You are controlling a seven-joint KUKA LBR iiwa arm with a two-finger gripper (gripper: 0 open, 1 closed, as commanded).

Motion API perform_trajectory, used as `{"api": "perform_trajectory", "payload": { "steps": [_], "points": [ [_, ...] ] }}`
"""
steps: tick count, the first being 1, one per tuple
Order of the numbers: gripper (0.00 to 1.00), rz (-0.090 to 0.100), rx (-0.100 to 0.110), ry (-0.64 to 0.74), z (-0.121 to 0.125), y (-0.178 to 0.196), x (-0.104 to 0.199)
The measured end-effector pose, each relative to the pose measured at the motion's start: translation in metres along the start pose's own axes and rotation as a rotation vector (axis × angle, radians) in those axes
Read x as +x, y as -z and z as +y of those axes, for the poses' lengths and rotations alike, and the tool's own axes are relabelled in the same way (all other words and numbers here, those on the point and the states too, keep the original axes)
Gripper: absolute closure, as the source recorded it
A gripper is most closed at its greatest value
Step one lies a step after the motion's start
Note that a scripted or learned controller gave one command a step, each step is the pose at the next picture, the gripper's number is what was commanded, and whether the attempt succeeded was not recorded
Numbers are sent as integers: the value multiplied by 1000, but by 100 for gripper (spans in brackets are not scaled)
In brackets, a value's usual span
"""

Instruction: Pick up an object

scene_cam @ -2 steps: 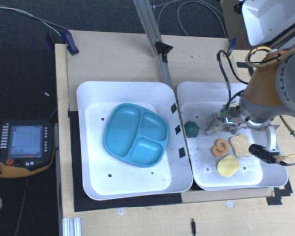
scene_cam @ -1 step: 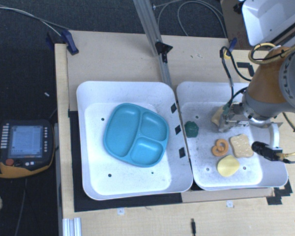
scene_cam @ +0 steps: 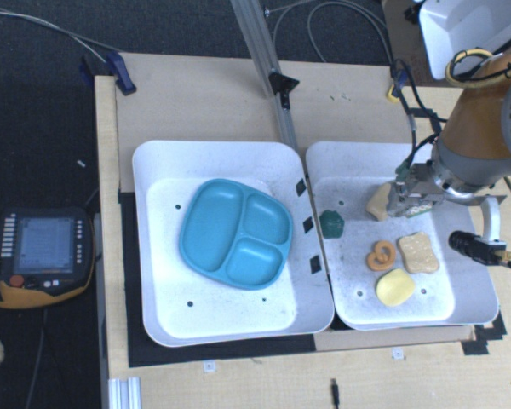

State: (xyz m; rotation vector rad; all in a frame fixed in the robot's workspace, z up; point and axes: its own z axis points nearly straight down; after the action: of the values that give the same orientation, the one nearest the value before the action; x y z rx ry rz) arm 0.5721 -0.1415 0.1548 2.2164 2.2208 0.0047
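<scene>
Two white bins (scene_cam: 153, 228) | wooden bench (scene_cam: 196, 83); dark floor (scene_cam: 34, 100) | jaws (scene_cam: 404, 204) state unclear

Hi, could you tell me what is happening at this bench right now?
A KUKA arm reaches in from the right, its gripper low over the right bin, right beside a tan block near the back. A green piece, an orange ring, a toast-like slab and a yellow lump lie loose there. The left bin holds a blue divided plate. Nothing is visibly lifted yet.
</scene>
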Motion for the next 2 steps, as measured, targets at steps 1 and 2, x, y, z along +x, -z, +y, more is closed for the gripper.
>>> {"api": "perform_trajectory", "payload": {
  "steps": [1, 2],
  "points": [
    [100, 0, 0, -1, 2, 45, -7],
    [100, -1, -1, -1, 9, 92, -12]
  ]
}}
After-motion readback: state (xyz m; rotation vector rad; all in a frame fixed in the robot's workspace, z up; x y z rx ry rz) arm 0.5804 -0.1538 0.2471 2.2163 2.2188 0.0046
